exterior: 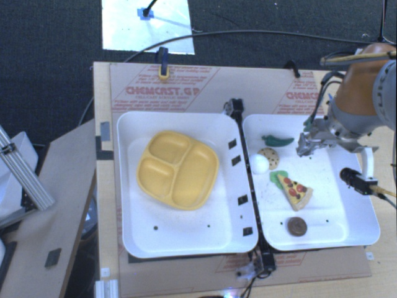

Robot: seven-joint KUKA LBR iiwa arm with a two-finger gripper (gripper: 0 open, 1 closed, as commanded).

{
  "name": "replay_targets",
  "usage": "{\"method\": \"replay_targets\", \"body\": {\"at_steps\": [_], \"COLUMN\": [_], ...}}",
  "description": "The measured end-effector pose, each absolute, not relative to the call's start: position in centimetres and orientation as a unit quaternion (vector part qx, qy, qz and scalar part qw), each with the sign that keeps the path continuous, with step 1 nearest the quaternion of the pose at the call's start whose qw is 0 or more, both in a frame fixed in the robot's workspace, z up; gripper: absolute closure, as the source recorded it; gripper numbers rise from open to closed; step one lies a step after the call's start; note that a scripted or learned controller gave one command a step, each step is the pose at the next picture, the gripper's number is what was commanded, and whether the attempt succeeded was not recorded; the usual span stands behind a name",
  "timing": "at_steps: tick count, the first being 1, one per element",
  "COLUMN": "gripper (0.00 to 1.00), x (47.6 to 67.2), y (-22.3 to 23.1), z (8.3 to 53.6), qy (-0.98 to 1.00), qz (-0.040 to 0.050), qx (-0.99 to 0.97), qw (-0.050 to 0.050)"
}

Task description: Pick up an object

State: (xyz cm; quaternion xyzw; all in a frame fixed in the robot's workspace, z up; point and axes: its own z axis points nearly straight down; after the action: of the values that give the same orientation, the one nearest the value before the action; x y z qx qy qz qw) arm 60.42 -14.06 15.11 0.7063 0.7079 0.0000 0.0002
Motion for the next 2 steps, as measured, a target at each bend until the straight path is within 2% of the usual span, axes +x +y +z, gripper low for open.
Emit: {"method": "replay_targets", "body": {"at_steps": [2], "gripper": [1.00], "x": [60.4], "y": [-13.4], "z": [23.7], "qy": [0.709], "qz": [0.0001], "qx": [0.705], "qw": [0.001]}}
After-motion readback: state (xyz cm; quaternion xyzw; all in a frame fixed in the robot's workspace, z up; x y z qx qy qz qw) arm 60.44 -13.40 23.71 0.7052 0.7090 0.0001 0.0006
